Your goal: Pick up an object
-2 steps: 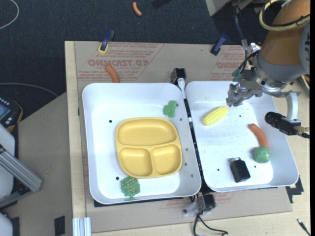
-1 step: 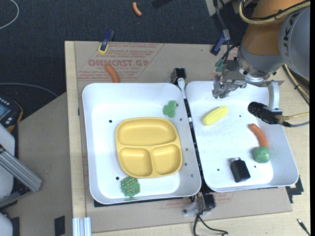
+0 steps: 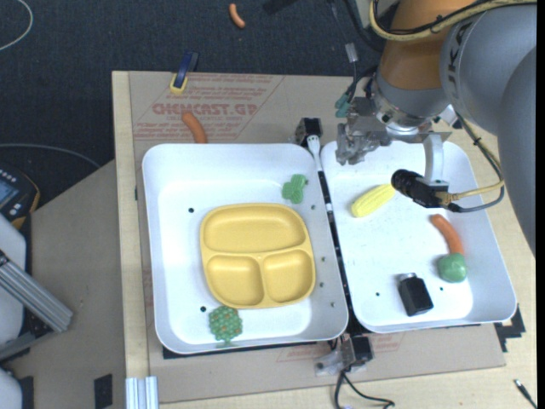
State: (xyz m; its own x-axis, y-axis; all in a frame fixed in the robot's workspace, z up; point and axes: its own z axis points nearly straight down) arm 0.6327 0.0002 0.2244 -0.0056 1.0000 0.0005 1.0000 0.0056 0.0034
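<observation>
Two white bins, left (image 3: 162,228) and right (image 3: 487,290), sit touching side by side on a cardboard sheet (image 3: 247,100) with red CHEMCAST print. On the cardboard, just above the left bin, there's an orange stick (image 3: 195,127), and a blue-and-yellow clip thing (image 3: 182,72) lies at the sheet's far edge. Another little orange bit (image 3: 237,14) is out on the dark carpet (image 3: 102,24). A metal rail (image 3: 34,301) sits at lower left.
</observation>
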